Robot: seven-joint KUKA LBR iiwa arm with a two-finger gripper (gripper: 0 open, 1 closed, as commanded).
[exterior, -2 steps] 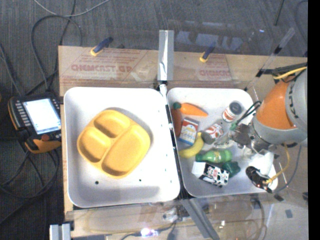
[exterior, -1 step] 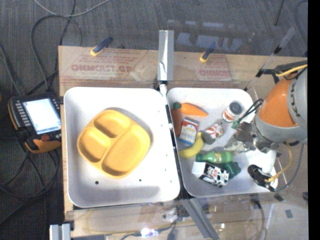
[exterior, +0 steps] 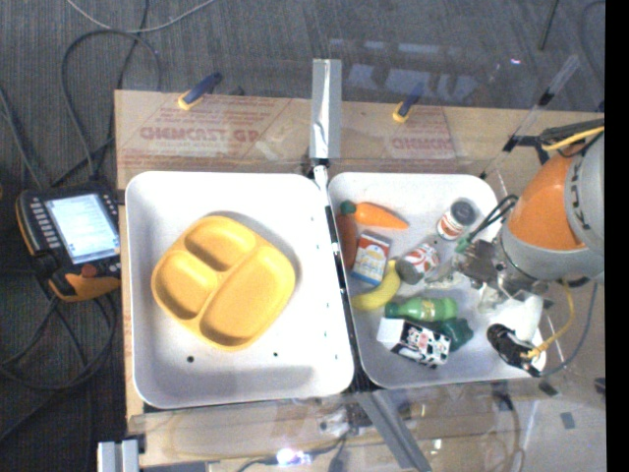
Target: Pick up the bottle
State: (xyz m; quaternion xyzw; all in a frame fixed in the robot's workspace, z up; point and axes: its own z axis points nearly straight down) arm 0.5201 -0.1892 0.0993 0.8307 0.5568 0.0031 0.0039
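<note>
The green bottle (exterior: 423, 309) lay on its side in the right bin (exterior: 393, 187), hemmed by a banana (exterior: 378, 291) and a black-and-white carton (exterior: 425, 342), so the gripper (exterior: 470, 261), its grip state unreadable, risked snagging a neighbour instead.

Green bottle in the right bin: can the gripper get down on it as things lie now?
Probably yes. The green bottle lies on its side with its top uncovered, just left of the gripper. It is tight, though: banana at its cap end, black-and-white carton right below.
</note>
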